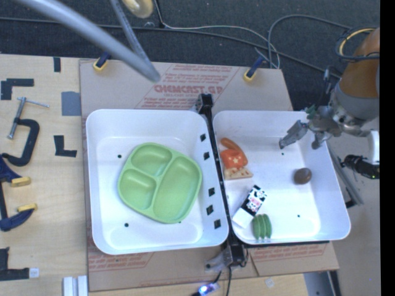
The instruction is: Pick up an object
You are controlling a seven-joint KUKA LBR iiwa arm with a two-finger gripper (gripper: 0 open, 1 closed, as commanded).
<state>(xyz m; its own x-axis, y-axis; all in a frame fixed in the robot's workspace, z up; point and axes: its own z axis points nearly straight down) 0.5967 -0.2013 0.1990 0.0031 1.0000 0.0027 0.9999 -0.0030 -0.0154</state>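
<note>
Two shallow white bins sit side by side on a cardboard-covered surface (185, 82). Inside the left bin (99, 165) lies a green divided plate (160, 182). Over the right bin (324, 221), the claw (302, 135) hangs spread open and empty, above a small brown object (302, 176).

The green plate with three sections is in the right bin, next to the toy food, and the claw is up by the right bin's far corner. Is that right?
Not quite. The green plate lies in the left bin, by itself. The toy food is in the right bin. The claw is indeed by the right bin's far corner. The camera view shows this.
</note>
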